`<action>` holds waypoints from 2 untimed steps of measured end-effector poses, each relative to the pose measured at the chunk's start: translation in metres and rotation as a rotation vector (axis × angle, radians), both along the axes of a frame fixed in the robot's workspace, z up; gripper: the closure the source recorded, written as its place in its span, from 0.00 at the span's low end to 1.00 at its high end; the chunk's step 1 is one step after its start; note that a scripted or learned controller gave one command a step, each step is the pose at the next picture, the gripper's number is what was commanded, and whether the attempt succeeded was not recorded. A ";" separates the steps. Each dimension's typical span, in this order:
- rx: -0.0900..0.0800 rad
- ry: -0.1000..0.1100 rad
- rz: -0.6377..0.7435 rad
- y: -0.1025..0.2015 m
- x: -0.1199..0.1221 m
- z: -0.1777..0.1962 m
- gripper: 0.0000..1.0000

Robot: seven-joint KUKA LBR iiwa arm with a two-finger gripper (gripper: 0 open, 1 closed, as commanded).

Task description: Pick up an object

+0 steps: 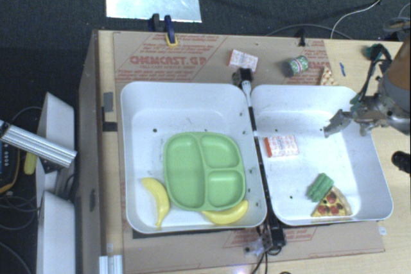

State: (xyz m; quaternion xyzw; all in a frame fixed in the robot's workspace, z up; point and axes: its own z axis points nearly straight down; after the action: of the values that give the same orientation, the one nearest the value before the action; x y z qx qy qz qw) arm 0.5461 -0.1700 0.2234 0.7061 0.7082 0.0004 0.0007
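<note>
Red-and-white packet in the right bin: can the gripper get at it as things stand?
Probably yes. The red-and-white packet lies alone on the right bin floor, nothing on it. The gripper hangs to its right with bare floor between.

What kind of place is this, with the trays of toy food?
Probably a robotics lab bench set up for grasping trials. A robot arm's gripper reaches over two white bins holding toy items: a green divided plate, bananas, a pizza slice. Loose cables trail across dark carpet.

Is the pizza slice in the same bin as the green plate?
No, the pizza slice lies in the right bin, while the green plate sits in the left bin.
</note>
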 end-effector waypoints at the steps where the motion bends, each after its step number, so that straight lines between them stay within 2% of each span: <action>1: 0.000 0.003 -0.003 -0.025 -0.040 -0.078 0.00; 2: 0.001 0.000 0.000 0.017 -0.055 -0.069 0.00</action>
State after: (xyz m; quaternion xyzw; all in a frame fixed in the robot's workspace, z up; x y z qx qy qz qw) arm 0.4915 -0.1527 0.1539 0.7060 0.7082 0.0005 0.0003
